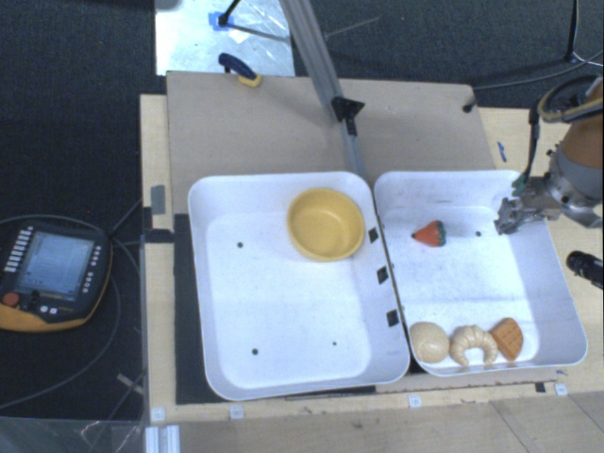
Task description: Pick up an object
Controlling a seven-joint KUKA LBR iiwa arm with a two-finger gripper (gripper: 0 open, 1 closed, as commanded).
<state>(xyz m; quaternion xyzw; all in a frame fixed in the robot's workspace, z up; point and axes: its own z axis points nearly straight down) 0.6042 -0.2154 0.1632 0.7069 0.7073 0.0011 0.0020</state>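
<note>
Reaching in from the right, the tool [511, 214] sits over the upper right rim of the right bin [557, 281]; whether it is apart or together cannot be told. Nothing shows in its grip. A strawberry [429, 234] lies left of it, well apart. An egg [428, 342], croissant [475, 343] and waffle [508, 338] line the bin's near edge. The left bin [226, 347] holds a yellow bowl [326, 224]. Both bins rest on the worktop [415, 121].
</note>
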